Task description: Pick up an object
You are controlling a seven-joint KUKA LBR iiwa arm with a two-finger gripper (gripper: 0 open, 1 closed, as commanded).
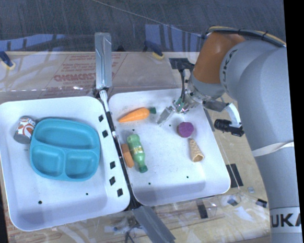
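The right bin [167,188] holds an orange carrot [134,115] at its back, a green bottle [137,152] lying near the left wall, a small orange piece [126,156] beside the bottle, a purple round object [185,129] and a tan cone [195,150]. My gripper [170,111] hangs over the back of this bin, just right of the carrot's green tip and up-left of the purple object. Nothing is visibly held in it.
The left bin [22,207] carries a blue divided plate [64,149] and a small brown-and-white round object [23,128] at its back left corner. A grey divider [103,64] runs between the bins. The grey arm [260,99] covers the bench's right side.
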